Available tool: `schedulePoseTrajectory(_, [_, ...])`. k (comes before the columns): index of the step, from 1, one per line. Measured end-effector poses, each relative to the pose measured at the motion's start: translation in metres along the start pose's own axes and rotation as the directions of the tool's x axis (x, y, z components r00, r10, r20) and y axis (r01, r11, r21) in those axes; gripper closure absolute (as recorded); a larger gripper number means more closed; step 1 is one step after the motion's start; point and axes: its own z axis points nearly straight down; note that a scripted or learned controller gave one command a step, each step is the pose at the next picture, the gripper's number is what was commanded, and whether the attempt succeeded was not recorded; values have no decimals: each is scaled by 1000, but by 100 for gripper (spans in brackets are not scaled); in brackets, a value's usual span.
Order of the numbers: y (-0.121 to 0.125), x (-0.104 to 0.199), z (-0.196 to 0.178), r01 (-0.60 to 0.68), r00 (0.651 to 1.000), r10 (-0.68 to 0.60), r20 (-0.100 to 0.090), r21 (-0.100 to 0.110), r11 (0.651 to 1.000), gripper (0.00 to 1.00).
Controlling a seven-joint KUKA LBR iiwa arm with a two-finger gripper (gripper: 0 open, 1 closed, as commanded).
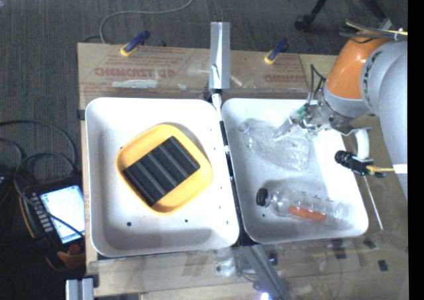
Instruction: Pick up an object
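A yellow pad with a black ribbed top (164, 167) lies tilted in the left bin (106, 120). In the right bin (351, 226) a clear plastic bottle (305, 204) with a black cap lies on its side near the front, with something orange inside it. A crumpled clear plastic wrap (278, 143) lies in the bin's back half. My gripper (296, 122) hangs low over the back right part of the right bin, at the right edge of the wrap. Whether it touches the wrap is unclear.
Two clamps with blue handles (136, 42) (277, 48) sit on the board behind the bins. A metal post (219, 53) rises at the back between the bins. A tablet (59, 209) and cables lie on the floor at the left.
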Motion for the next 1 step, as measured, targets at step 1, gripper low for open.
schedulePoseTrajectory(1, [-45,-9,-1,93,996,-93,0,0,996,0])
